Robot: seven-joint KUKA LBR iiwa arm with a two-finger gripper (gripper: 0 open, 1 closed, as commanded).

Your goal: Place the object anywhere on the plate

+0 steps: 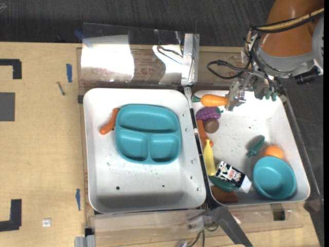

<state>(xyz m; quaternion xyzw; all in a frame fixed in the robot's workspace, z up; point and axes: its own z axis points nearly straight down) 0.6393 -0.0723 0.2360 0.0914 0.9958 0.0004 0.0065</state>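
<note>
A teal divided plate (pixel 148 133) lies in the left bin (pixel 103 184), with an orange sausage-shaped toy (pixel 108 121) resting against its left rim. My gripper (pixel 234 98) hangs over the back left part of the right bin (pixel 293 133). It sits just right of an orange carrot toy (pixel 213 100) and above a purple grape bunch (pixel 208 113). Nothing visibly hangs from it.
The right bin also holds a brown round toy (pixel 211 125), a yellow bottle (pixel 209 157), a black-and-white carton (pixel 231 175), a teal bowl (pixel 274 177), an orange fruit (pixel 274 152) and a dark teal piece (pixel 255 145). A shiny clear sheet (pixel 139 58) stands behind the left bin.
</note>
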